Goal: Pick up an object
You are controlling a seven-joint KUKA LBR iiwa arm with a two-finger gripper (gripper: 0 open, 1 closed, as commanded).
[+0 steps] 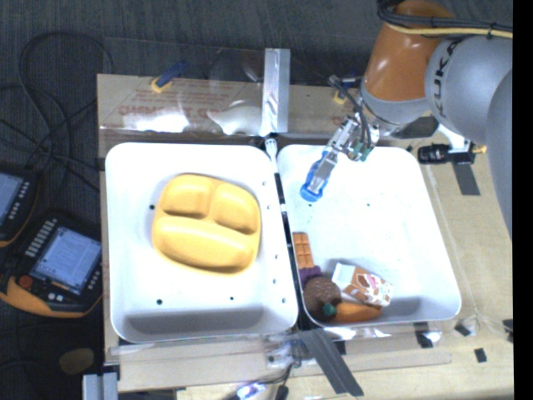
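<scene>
So there are two white bins side by side on the table (483, 248). The left bin (125, 290) has just one thing in it, a big yellow tray (206, 222) with three compartments, sitting roughly in the middle. The right bin (416, 248) has a little pile in its near left corner: a waffle-looking bar (301, 247) against the left wall, something purple (309, 272) below it, a brown lump (320, 291), a carrot (356, 312) lying along the near wall, and a small carton (364, 285) tilted on top of the carrot.

The arm (450, 65) comes in from the right and its orange band sits over the far edge of the right bin. The gripper (348, 145) points down and to the left, and hanging from it is a blue bottle (316, 181) with a clear top. The bottle is tilted, upper end right at the fingertips, lower end over the far left part of the right bin, near the divider. Looks like it's pinched between the fingers and lifted off the bin floor, well apart from the pile.
</scene>
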